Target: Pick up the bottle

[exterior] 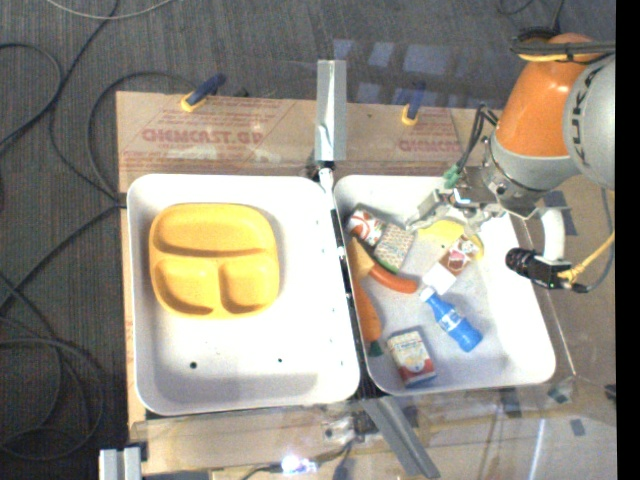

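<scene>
Your target, the blue bottle point(452, 322), lies flat in the right bin point(530, 368), white cap toward the bin's middle and base toward the near right corner, so its long axis runs diagonally. Your pincer point(452, 206) hangs over the far part of that bin, above a yellow item point(447, 235), and you cannot tell from here whether it is open or closed; nothing is seen in its grip. The bottle sits nearer the camera than the pincer, with a small red-and-white packet point(458, 260) between them. You will probably need to align across that diagonal.
</scene>
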`<state>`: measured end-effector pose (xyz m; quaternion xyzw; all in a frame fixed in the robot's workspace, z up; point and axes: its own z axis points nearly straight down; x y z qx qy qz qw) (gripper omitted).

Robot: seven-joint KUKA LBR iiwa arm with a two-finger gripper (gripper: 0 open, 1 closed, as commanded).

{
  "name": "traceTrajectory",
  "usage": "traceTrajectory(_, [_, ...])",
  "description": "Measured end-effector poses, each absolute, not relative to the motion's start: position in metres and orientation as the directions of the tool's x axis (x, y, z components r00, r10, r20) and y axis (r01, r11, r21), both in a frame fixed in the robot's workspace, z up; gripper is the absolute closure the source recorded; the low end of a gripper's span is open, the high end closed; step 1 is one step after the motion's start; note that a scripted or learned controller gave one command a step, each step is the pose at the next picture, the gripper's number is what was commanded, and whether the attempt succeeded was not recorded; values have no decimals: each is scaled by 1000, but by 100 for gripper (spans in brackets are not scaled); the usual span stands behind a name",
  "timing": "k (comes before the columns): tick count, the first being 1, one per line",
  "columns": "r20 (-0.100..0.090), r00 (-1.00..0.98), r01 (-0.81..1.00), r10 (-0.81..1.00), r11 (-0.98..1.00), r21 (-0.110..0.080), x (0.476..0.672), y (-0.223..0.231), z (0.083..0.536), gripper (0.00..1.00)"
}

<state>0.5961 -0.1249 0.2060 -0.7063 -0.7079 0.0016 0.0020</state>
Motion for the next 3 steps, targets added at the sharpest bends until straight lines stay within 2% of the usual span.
traceTrajectory(1, [1,-34,999,999,34,-6,552,-177,118,0])
traceTrajectory(2, [-6,114,993,994,-113,19,497,-153,90,0])
traceTrajectory(3, [-3,113,994,994,-113,14,497,-152,97,100])
